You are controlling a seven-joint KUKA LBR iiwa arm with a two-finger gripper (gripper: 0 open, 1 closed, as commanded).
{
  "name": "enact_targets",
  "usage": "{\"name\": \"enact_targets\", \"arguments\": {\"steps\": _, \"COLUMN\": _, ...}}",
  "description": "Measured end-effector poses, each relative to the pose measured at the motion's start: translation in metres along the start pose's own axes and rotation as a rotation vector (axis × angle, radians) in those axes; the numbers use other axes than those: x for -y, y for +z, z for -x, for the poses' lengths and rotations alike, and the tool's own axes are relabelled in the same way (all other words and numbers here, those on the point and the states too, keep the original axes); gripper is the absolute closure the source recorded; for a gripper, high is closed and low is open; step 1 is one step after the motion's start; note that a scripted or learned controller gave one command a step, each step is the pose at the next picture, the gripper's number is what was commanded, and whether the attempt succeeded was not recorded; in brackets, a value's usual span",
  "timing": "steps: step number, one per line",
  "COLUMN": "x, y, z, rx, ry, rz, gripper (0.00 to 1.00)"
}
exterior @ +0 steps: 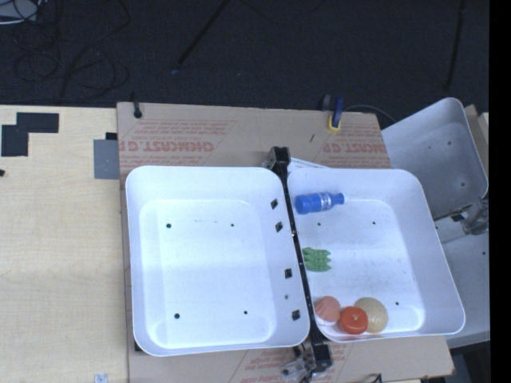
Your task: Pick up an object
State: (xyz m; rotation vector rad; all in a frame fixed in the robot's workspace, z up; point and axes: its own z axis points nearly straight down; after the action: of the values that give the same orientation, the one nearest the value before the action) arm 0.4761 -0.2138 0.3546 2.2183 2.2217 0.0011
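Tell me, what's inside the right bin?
In the right bin lie a blue bottle, a green toy, and a pink piece, red piece and tan piece bunched together; their touching sides are hidden.

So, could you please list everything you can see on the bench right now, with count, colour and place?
bins: 2, white, side by side on the cardboard; left bin, right bin
bottle: 1, blue with a pale cap, far left part of the right bin
green toy: 1, green, left side of the right bin
round pieces: 3, pink, red, cream, bunched in the right bin's near left corner
cardboard sheet: 1, brown, under the bins
clip: 1, blue and yellow, far cardboard edge
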Motion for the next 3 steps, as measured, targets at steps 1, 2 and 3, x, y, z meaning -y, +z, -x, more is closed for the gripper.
{"name": "enact_targets", "arguments": {"steps": 1, "x": -0.08, "y": 0.1, "z": -0.002, "rx": -0.003, "ry": -0.003, "rz": -0.008, "gripper": 1.0}}
{"name": "enact_targets", "arguments": {"steps": 2, "x": -0.038, "y": 0.252, "z": -0.003, "rx": -0.008, "ry": 0.002, "rz": -0.02, "gripper": 1.0}}
{"name": "enact_targets", "arguments": {"steps": 3, "x": -0.042, "y": 0.243, "z": 0.0, "rx": -0.002, "ry": 0.004, "rz": -0.005, "gripper": 0.0}}
